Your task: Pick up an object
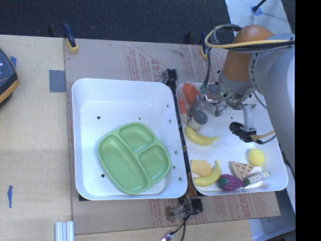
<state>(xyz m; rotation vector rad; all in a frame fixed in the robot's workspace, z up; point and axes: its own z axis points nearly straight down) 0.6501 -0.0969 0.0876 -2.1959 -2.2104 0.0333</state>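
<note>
- Left shallow white plastic bin (85, 134): carries one pale green three-compartment plastic tray (133, 157), lying flat.
- Right shallow white plastic bin (273, 185): carries the small items; my arm reaches in over its upper half.
- My gripper (199, 115): low over the upper left corner of the right bin; I cannot tell its state from this angle.
- Orange-red carrot-shaped toy (189, 93): beside my gripper, against the bin's left wall.
- Yellow plastic banana (200, 137): just below my gripper, lying flat and apart from its neighbours. Judged light, stiff, smooth and apt to slip; take it across the narrow mid-body.
- Second yellow banana (209, 176), yellow lemon (256, 157), purple grape cluster (230, 182): along the lower edge.
</note>
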